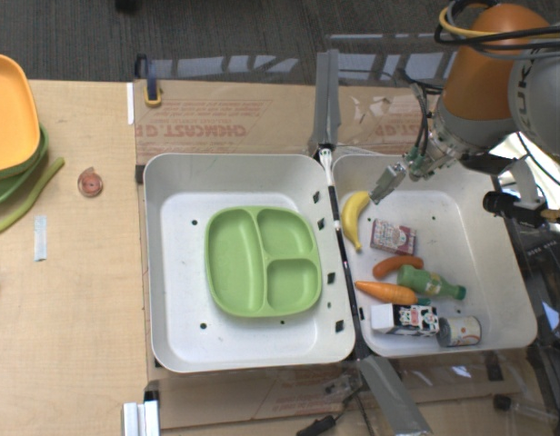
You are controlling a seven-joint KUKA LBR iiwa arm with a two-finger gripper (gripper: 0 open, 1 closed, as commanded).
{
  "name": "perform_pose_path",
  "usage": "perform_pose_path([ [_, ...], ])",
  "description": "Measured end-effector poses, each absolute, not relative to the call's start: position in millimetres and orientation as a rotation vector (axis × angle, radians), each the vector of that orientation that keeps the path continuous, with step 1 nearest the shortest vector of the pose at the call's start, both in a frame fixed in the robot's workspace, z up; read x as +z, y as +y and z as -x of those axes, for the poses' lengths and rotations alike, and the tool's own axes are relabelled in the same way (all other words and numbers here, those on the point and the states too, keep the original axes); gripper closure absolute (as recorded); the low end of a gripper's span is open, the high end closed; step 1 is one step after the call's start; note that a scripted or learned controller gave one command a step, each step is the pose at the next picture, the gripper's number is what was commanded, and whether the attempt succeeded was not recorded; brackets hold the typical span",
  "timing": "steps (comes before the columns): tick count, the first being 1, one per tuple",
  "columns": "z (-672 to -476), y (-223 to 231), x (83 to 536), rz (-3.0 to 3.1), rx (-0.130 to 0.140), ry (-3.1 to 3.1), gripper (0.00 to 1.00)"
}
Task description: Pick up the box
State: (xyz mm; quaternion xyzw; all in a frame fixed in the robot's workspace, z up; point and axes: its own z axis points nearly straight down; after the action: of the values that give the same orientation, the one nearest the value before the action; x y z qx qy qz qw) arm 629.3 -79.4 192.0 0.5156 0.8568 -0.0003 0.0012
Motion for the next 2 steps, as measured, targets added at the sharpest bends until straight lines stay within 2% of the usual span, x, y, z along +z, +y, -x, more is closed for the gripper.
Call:
perform_pose_path([
  [1,-594.4,-109.4,91.7,-1.488,0.000,2.766,0.00],
  [2,-594.7,-111.1,101.2,-1.493,0.000,2.761,1.00],
])
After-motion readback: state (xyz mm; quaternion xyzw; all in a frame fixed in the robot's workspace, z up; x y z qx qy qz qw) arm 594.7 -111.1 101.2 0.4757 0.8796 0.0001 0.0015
